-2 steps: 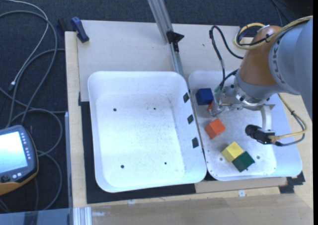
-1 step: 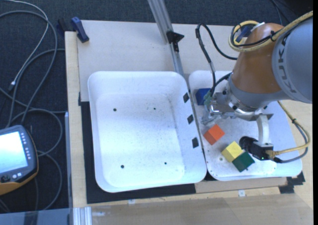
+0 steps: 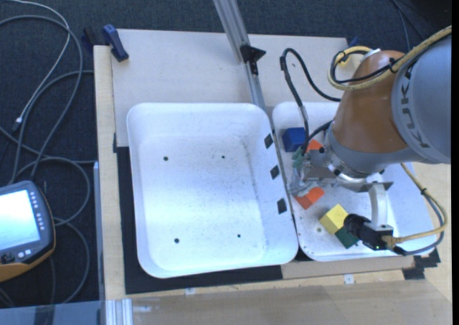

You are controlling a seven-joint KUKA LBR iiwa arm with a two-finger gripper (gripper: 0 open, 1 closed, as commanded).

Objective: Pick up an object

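Camera view: nearest in the right bin (image 3: pixel 401 248), a dark green block (image 3: pixel 347 236) and a yellow block (image 3: pixel 333 219) are seen touching, with an orange block (image 3: pixel 308 197) just beyond them. Above the orange block the gripper (image 3: pixel 307 173) is lowered, its state hidden by the wrist. Farther back lies a blue block (image 3: pixel 293 138); the left bin (image 3: pixel 147 119) sits alongside.

grey arm (image 3: pixel 429 101) with an orange band (image 3: pixel 366 101) (black and yellow cables looped alongside).
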